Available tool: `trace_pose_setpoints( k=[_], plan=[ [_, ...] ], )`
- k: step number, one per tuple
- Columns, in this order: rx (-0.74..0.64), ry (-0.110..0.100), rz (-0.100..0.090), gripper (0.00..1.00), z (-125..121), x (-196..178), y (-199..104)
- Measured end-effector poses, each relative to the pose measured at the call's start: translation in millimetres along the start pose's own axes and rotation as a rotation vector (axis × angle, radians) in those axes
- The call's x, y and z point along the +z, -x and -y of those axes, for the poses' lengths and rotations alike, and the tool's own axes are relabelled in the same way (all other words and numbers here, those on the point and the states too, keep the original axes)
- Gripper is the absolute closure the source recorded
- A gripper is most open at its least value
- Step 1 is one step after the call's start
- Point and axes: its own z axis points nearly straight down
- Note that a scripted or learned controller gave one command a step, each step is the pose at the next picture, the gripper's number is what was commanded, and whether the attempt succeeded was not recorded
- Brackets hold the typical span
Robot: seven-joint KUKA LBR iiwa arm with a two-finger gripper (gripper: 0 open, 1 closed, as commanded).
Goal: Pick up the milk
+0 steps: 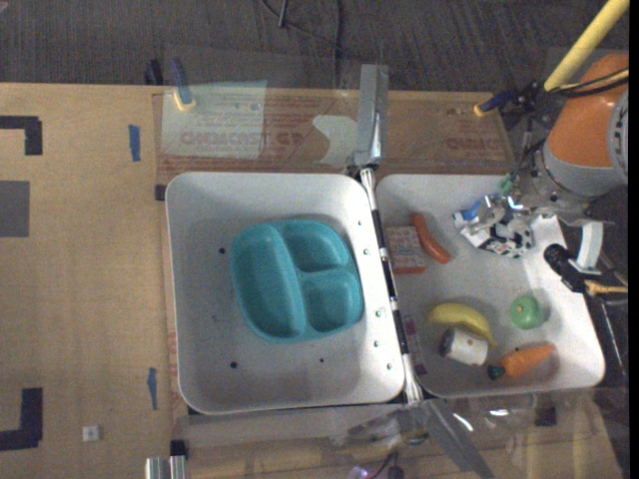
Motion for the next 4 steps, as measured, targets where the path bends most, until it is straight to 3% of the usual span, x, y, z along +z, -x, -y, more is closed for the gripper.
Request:
trace_pose_setpoints(
  k=[1, 2, 3, 4],
  plan=[
    [-0.005, 0.006, -0.001, 1.00, -3.5, -9.4, -2.9],
    [-0.005, 0.005, -0.001, 0.00, -3.4, -9.2, -3.1],
    [-0.158, -0.018, -0.005, 0.00, 41.5, 32.4, 6.3],
    [-0.161, -0.021, -0.005, 0.00, 75.4, 33.3, -48.1]
  ],
)
